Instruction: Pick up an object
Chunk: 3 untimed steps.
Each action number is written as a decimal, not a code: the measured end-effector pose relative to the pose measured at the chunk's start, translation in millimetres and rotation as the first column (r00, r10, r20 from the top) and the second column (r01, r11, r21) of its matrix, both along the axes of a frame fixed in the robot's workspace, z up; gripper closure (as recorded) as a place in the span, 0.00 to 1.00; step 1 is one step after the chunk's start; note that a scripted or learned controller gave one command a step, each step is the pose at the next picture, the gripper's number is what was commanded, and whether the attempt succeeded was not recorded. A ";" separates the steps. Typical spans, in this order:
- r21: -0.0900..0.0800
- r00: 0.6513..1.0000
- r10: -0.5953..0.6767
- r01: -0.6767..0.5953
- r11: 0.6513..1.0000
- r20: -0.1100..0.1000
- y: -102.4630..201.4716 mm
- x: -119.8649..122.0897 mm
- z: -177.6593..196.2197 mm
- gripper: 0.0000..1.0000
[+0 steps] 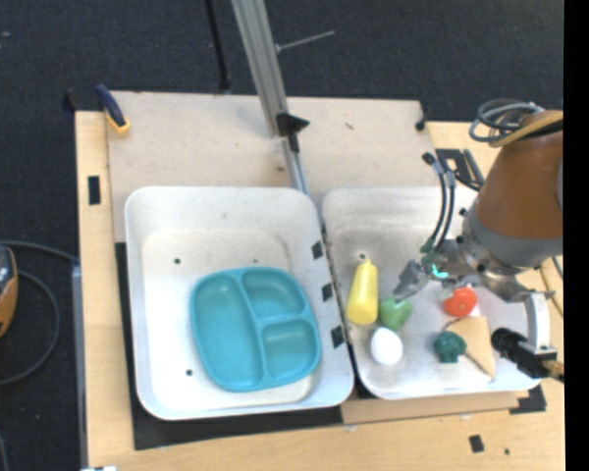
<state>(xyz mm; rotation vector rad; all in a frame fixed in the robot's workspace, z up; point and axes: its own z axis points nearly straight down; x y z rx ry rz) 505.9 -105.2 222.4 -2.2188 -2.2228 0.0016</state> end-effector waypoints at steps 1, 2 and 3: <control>0.000 1.000 0.000 0.000 1.000 0.001 0.0 0.1 0.4 0.00; -0.001 1.000 -0.002 0.002 1.000 0.000 -3.8 1.3 -42.1 0.00; 0.000 1.000 -0.002 0.002 1.000 -0.001 -9.2 -1.4 -85.6 0.00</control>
